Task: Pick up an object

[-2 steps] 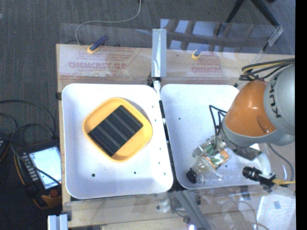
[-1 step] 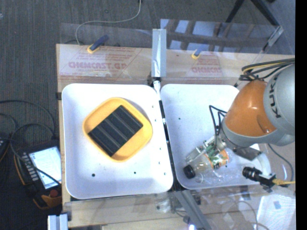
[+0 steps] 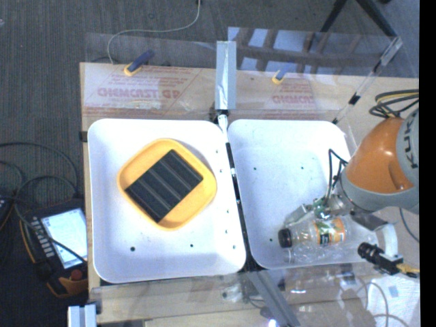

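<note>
Bottle (image 3: 315,235), clear plastic, dark cap, lying on its side in right bin (image 3: 272,176) near front wall, gripper (image 3: 325,208) just above it, closure indeterminable; advise centred descent across body, not cap.

We log the arm (image 3: 388,165) entering from the 3 o'clock edge, its orange band uppermost and the grey wrist section just beneath it toward 6 o'clock. The wrist points down toward 7 o'clock. The gripper (image 3: 325,210) sits low, its finger state hidden from us.
</note>
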Action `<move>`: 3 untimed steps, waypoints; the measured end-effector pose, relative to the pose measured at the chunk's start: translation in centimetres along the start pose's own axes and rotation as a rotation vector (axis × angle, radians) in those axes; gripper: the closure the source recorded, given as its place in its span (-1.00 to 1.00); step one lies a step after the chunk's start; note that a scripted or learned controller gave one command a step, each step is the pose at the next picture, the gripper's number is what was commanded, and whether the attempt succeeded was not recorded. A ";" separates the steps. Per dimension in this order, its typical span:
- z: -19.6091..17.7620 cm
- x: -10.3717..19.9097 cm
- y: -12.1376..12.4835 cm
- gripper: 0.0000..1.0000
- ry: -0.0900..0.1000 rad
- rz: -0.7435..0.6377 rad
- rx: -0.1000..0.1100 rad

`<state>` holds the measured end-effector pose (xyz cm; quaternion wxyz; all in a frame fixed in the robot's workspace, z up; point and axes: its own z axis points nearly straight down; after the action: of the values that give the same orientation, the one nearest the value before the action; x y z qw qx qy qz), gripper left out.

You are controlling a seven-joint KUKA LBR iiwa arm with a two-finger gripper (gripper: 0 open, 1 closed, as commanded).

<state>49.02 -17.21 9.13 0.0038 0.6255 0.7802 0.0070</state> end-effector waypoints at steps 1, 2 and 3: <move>0.0 4.6 1.0 -1.00 -0.013 0.057 -0.002; 0.2 0.3 6.2 -1.00 -0.008 0.432 0.004; 0.0 -2.9 0.8 -1.00 -0.012 0.149 0.001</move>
<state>50.44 -19.83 9.17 0.0077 0.6819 0.7314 0.0032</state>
